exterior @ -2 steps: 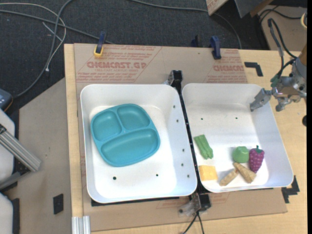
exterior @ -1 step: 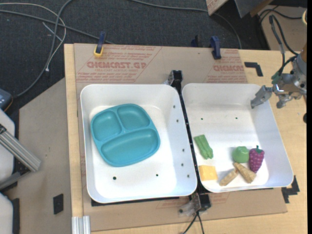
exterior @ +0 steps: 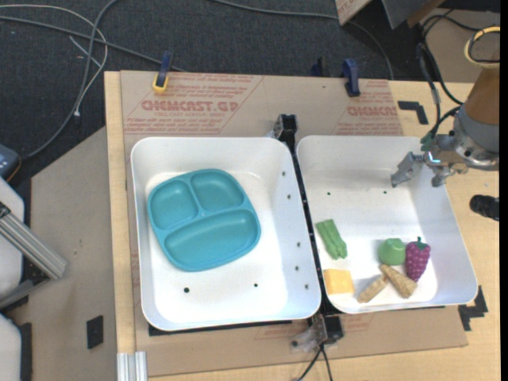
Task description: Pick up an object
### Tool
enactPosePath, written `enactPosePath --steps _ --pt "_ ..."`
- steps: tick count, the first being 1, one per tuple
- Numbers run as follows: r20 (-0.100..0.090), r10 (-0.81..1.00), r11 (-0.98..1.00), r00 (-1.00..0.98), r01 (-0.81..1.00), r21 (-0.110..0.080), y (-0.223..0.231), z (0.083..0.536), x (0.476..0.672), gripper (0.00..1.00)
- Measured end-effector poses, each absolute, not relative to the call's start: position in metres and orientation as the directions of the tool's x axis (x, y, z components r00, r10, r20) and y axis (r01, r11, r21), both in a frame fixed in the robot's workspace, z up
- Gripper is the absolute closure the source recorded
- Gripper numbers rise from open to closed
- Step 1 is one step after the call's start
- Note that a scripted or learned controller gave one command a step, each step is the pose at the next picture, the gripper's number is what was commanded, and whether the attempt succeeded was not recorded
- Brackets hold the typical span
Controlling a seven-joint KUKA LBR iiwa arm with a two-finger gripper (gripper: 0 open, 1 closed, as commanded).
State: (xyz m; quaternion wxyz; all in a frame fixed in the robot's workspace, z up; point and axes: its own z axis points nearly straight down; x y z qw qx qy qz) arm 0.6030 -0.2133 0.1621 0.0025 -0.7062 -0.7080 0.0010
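Cardboard sheeting (exterior: 238, 101) printed in red covers my counter (exterior: 492, 236), pinned along the far edge by a yellow-and-blue clamp (exterior: 163, 71) and a blue clamp (exterior: 350, 77); dark carpet (exterior: 63, 70) with loose grey cables (exterior: 95, 30) lies beyond it. Two white bins sit side by side, touching along their inner walls. My left bin (exterior: 151, 292) holds a teal divided plate (exterior: 205, 217), with bare floor all round it, widest toward the inner wall.

My right bin (exterior: 357, 157) has its far half bare. All the pickable things crowd its near edge: a green pod (exterior: 332, 238) near the inner wall, a yellow cheese block (exterior: 338, 281) just in front of it, two tan bread sticks (exterior: 386, 282) crossing by the near rim, a green round piece (exterior: 391, 251) touching purple grapes (exterior: 417, 259) toward the outer wall.

My arm (exterior: 482, 121) comes in from the right over the far outer corner. Its claw (exterior: 419, 170) hangs there with fingers spread apart and nothing between them, well apart from the food.
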Motion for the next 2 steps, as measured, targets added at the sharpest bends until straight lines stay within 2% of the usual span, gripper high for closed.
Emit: enactPosePath --steps 1,2 --pt "0.003 1.0 0.002 -0.002 1.0 -0.006 -0.202 0.108 0.604 0.0" --pt "0.002 1.0 0.001 -0.001 1.0 -0.005 -0.202 0.084 0.604 0.0"
